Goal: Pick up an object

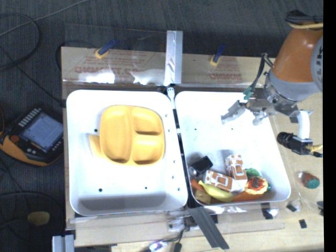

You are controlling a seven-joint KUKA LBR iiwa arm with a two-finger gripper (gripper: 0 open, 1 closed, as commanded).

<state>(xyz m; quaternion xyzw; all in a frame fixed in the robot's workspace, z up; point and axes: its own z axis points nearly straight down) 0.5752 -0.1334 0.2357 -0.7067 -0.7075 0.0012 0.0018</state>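
While my claw (243, 114) hangs spread and holding nothing above the bare upper part of the right bin (210, 112), the objects to pick sit heaped (231, 181) in its near corner, well apart from it. I judge a grasp there risky: the pieces touch and overlap, so the fingers could jam or slip off. I can't separate the items beneath the patterned boxes (227, 174), and the arm (299, 56) is cut off.
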